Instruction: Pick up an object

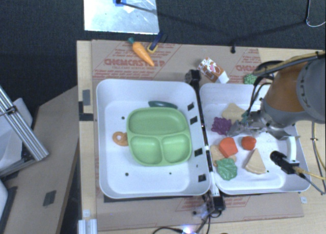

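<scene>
Grey tool (243,124) just beside purple grapes (221,125)

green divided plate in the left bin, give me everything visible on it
The green divided plate is light green, looks like matte plastic, squarish with rounded corners. It has three compartments: one wide across the far side, two smaller on the near side. It lies flat, right way up, roughly mid left bin. A dark green item pokes out at its far edge; an orange ring lies by its left edge.
</scene>
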{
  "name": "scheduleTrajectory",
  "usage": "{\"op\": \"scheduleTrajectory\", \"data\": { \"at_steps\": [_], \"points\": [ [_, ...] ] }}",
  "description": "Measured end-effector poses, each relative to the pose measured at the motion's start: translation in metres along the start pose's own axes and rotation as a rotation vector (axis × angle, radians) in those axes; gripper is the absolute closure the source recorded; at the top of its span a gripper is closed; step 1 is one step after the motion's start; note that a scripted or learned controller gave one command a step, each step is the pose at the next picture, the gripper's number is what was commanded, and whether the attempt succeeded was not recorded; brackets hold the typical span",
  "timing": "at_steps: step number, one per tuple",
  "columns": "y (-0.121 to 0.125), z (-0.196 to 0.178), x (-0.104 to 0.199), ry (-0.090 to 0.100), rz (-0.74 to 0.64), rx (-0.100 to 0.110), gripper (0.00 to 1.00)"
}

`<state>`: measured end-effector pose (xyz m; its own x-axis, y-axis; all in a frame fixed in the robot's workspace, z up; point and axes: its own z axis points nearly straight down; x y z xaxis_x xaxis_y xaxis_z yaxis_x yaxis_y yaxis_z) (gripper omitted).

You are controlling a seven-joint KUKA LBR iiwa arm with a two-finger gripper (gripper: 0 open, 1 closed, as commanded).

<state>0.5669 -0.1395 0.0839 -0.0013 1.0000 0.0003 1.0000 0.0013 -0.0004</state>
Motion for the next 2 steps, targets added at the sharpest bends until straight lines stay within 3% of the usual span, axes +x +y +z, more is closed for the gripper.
{"op": "scheduleTrajectory", "data": {
  "at_steps": [1,2],
  "points": [
    [0.001,-0.012,-0.001,-0.001,0.000,-0.004,1.00],
    [-0.007,-0.068,-0.002,-0.002,0.001,-0.007,1.00]
  ]
}}
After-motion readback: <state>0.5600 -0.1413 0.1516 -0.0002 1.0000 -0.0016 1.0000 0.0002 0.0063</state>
